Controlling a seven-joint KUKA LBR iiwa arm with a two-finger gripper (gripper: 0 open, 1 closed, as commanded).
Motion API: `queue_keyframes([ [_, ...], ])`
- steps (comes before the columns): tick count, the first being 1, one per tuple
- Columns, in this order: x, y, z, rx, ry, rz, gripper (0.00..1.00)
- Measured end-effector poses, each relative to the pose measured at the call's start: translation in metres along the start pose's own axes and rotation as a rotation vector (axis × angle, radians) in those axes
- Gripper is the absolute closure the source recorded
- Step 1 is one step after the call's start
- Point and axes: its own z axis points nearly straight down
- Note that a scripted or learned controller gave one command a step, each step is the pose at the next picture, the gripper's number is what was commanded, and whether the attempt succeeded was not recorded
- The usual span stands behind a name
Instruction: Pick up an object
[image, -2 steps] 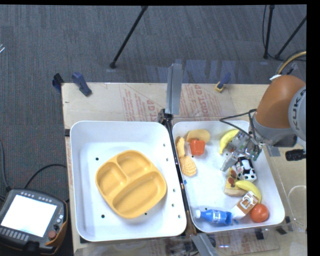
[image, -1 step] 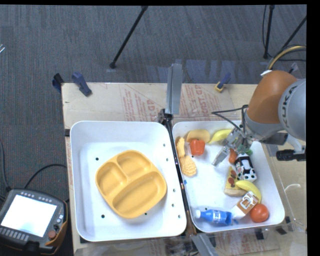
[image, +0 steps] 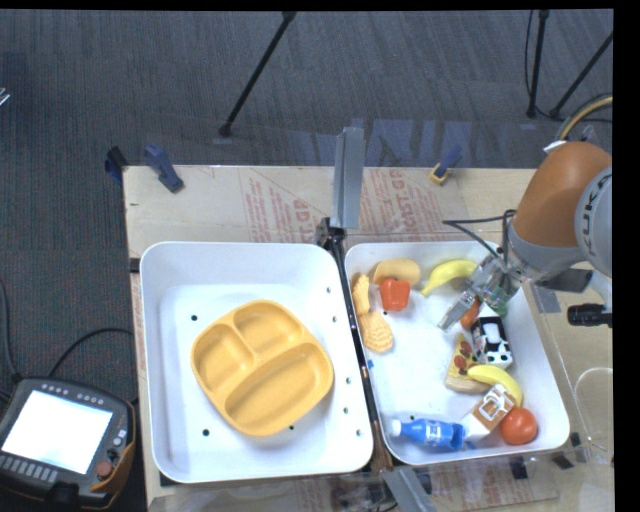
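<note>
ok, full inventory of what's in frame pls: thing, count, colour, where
divided plate: 1, yellow, left bin
left bin: 1, white, bench left
right bin: 1, white, bench right
bananas: 2, yellow, right bin, one far side, one near right
bottle: 1, blue and white, right bin near edge, lying
tomato: 1, red, right bin near-right corner
red pepper: 1, right bin far left
black-and-white toy: 1, right bin, right side
pendant: 1, grey, floor, lower left
arm: 1, grey and orange, from right
gripper: 1, over right bin
</note>
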Motion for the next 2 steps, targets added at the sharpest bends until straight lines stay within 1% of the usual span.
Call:
queue_keyframes([
  [1, 0.039, 0.001, 0.002, 0.006, -0.005, 0.123, 0.00],
  [2, 0.085, 0.025, 0.003, 0.008, -0.003, 0.216, 0.00],
])
